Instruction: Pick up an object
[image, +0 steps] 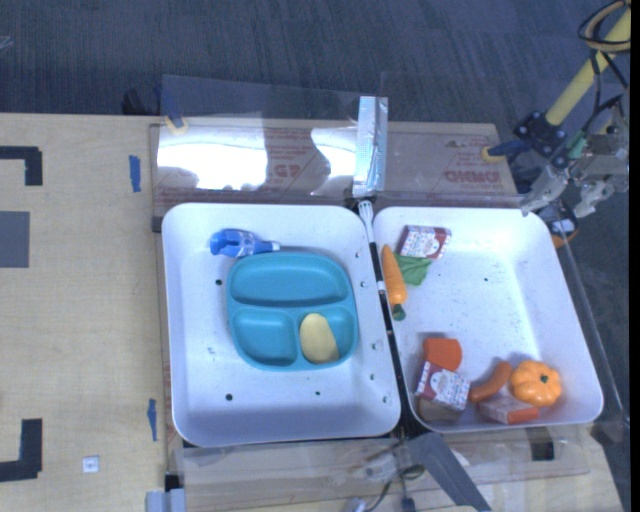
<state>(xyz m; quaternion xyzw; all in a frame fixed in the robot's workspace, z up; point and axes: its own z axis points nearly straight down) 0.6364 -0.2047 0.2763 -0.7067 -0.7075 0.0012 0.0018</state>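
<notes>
In the right bin (500, 285), a carrot (394, 276) lies against the left wall beside a green leaf (413, 269). A red and white carton (423, 241) sits at the back. Along the front are an orange-red block (442, 352), a second carton (444, 388), a sausage (490, 379) and a small orange pumpkin (536, 382). The left bin (190, 330) holds a blue divided tray (285, 290) with a yellow potato (318, 338) in one compartment, and a blue toy (238, 242) behind it. My gripper (563, 196) hangs over the right bin's far right corner, away from all objects.
A clear panel and cardboard (300, 155) stand behind the bins. A metal divider (369, 145) rises between them at the back. Cables and a yellow hose (585, 80) cluster at the top right. The wooden bench (75, 300) stretches to the left.
</notes>
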